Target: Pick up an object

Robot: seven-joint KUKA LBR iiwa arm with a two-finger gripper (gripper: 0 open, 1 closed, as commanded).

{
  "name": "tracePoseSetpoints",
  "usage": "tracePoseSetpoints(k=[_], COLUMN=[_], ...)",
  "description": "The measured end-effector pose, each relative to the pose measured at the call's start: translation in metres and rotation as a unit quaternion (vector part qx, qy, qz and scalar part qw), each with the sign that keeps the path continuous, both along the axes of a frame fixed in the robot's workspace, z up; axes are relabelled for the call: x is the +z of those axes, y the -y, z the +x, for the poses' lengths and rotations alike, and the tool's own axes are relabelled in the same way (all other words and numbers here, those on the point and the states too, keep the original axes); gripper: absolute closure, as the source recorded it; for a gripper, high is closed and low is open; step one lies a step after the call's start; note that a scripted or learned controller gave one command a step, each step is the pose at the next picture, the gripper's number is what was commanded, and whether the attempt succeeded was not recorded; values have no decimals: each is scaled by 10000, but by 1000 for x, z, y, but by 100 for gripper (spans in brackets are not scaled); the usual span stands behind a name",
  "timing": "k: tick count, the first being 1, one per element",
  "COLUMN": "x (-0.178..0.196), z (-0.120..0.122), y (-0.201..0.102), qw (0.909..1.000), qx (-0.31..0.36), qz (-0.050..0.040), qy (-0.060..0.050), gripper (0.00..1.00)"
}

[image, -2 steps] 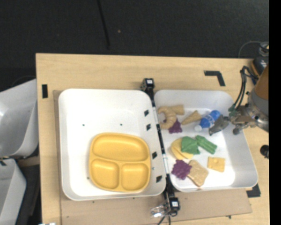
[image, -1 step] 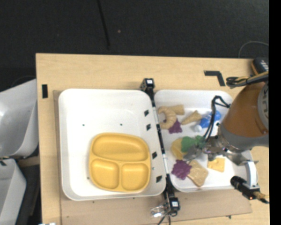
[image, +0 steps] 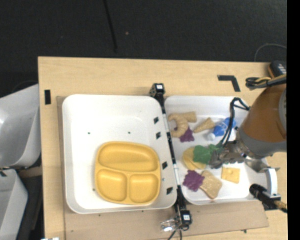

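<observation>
Grey arm overhead, claw low — touching green toy

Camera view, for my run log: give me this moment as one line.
arm: over right bin | gripper: low beside green toy | grasp: unconfirmed | yellow tray: in left bin

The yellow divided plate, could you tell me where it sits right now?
The yellow divided plate lies in the left bin, toward its near edge, across the divider from the purple toy in the right bin.

Even bright overhead light, soft shadows, slight blur.
</observation>
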State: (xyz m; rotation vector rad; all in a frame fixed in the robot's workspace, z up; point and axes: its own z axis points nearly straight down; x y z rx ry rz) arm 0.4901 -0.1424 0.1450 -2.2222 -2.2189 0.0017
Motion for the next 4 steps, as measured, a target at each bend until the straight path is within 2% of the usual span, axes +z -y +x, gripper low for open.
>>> tracePoseSetpoints(k=[1,2,3,4], x=[57,61,54,168], z=[2,0,12,61], y=[-103,-190,-162,-203], qw=[10000,10000,10000,10000], qx=[67,61,-3,45], qz=[21,15,-12,4], qy=[29,-4,-2,73], gripper=[100,100,100,100])
